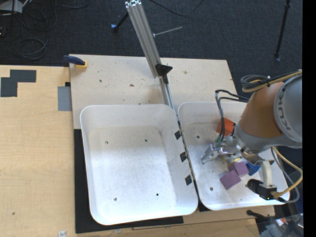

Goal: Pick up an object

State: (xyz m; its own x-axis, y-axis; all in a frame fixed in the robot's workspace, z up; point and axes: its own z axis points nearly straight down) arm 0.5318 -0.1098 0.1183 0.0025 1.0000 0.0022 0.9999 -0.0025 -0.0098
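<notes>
My gripper [209, 153] hangs low in the right bin [197, 120], left of its middle, with its metal fingers spread open and nothing between them. An orange block [224, 126] lies just behind it, partly hidden by the wrist. To the gripper's right and nearer the front sit a purple block [230, 179] and a second, smaller purple block [240, 168]. A blue piece [253, 169] shows beside them, under the arm. None of these touches the fingers.
The left bin [94, 132] stands alongside, with a shared rim carrying black clips [183, 156] between the two. A slanted aluminium post [148, 38] rises behind the bins. The arm's orange and grey body covers the right bin's right part.
</notes>
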